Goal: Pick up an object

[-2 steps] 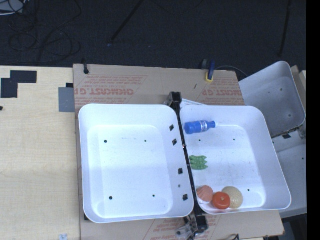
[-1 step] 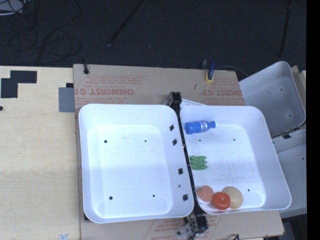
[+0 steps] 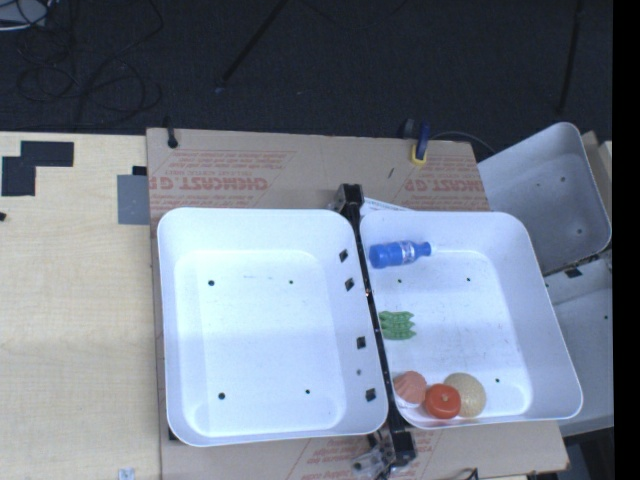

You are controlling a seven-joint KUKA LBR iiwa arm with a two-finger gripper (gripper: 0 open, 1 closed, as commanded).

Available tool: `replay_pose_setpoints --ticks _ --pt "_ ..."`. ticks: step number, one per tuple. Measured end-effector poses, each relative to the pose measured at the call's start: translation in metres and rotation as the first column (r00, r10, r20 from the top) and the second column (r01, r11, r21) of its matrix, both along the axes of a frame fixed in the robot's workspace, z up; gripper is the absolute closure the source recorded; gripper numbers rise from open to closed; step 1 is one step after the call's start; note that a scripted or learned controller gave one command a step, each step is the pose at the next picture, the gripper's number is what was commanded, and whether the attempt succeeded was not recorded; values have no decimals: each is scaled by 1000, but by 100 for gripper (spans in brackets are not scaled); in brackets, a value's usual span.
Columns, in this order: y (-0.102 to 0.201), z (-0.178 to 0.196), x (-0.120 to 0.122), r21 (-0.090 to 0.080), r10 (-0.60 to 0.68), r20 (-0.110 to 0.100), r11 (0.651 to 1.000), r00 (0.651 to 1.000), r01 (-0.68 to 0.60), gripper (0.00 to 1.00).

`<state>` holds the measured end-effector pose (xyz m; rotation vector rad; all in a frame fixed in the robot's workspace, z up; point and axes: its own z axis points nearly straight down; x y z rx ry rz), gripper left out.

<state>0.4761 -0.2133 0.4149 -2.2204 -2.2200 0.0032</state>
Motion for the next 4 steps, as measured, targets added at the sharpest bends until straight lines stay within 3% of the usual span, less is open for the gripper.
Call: replay_pose_setpoints --ticks 1,2,3,4 --pt "0 -35 0 1 0 -2 1000 1000 0 100" --pt "-1 0 0 -1 2 4 1000 1000 -2 100" --pt "0 -23 0 0 0 -1 1000 1000 0 100" --pt "0 -1 0 -1 2 3 1000 1000 -2 100"
